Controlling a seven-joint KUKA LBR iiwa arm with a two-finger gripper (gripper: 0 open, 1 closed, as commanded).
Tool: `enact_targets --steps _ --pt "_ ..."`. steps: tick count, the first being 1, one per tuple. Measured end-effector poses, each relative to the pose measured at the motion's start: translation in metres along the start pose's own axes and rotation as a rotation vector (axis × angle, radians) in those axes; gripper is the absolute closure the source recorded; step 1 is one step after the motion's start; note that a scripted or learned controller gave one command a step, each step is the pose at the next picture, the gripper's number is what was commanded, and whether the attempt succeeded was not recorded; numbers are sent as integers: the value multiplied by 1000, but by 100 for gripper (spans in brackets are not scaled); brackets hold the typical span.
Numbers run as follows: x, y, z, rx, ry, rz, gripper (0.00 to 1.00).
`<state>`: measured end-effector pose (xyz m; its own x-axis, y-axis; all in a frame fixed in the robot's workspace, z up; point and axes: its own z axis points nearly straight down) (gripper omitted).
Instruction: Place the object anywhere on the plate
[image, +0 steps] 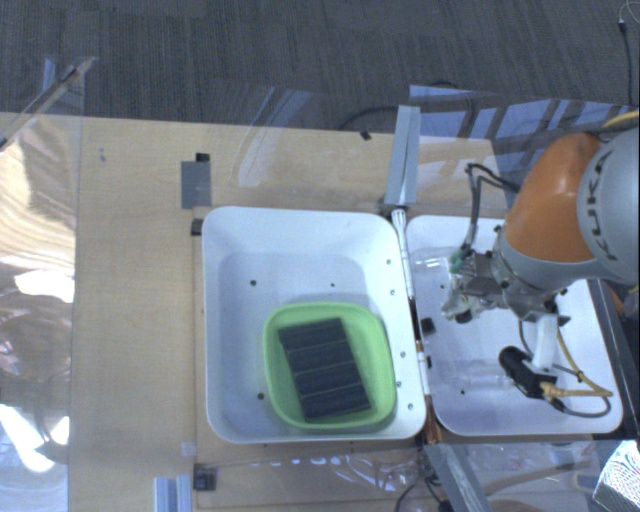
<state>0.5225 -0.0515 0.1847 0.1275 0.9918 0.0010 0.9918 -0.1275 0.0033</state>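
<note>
On the pale wooden tabletop (120, 300) we see two glossy white bins; the left bin (225, 300) holds a lime-green plate (275, 345) carrying a dark ribbed slab (322, 368), lengthwise toward the near edge. The tool (462, 295), leftward-facing over the right bin (590, 400), lies just right of it; grip state: we cannot tell.

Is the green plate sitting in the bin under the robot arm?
No, the green plate sits in the left bin, while the arm hangs over the right bin.

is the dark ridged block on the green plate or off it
On it: the dark ridged rectangular block lies flat inside the green square plate.
</note>
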Motion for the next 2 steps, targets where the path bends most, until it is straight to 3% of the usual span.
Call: enact_targets --steps 1,2 --pt "65 -7 0 0 1 -186 100" --pt "153 -31 0 0 1 -331 100"
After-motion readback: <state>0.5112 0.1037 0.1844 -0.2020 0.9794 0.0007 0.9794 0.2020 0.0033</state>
